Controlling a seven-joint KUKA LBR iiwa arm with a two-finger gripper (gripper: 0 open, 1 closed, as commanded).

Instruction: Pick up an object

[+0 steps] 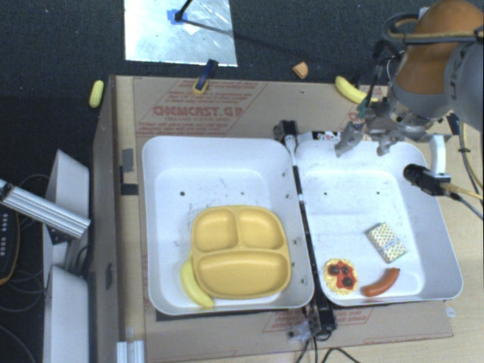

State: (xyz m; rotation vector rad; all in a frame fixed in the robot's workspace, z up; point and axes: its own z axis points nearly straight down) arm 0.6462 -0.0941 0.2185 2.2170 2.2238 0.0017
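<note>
My gripper [367, 144] hangs over the far edge of the right bin [435, 225], its two fingers spread open with nothing between them. Well apart from it, toward the near side of that bin, lie a small patterned box [386, 242], a round toy pizza [340, 274] and a brown sausage [380, 281]. In the left bin [162, 203], a yellow divided plate [240, 249] rests with a yellow banana [193, 284] tucked against its near-left corner.
Outside the bins, a second banana [349, 89] and a small orange piece [301, 69] lie beyond the far rim. A yellow item [96, 93] sits at the bench's far left. A shiny foil sheet [180, 20] lies on the floor.
</note>
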